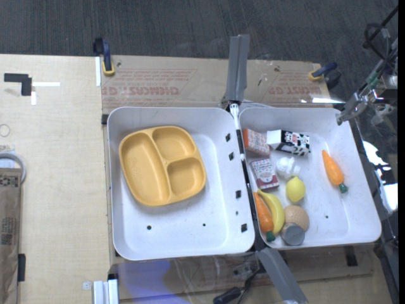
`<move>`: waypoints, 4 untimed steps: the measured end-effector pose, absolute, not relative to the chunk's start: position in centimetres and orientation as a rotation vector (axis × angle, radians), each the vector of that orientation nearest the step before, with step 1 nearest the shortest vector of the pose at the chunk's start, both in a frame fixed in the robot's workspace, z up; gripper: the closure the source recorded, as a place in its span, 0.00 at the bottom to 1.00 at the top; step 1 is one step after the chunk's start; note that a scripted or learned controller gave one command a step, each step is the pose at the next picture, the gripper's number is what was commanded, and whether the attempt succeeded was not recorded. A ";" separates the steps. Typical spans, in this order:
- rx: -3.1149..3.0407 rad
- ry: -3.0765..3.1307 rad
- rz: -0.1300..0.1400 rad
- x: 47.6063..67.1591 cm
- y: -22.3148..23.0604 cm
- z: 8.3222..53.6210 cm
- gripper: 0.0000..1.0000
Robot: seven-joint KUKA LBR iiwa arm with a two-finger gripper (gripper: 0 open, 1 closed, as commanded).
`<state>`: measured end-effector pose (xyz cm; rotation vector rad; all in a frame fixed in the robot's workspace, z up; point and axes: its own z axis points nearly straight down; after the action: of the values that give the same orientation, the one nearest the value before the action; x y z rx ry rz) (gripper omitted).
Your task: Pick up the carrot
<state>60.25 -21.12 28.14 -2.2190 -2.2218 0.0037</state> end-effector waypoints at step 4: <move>-2.538 -1.839 -0.011 54.1 -20.2 9.3 0.00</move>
<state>54.08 -20.23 9.27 -2.5377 -1.8385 -0.0108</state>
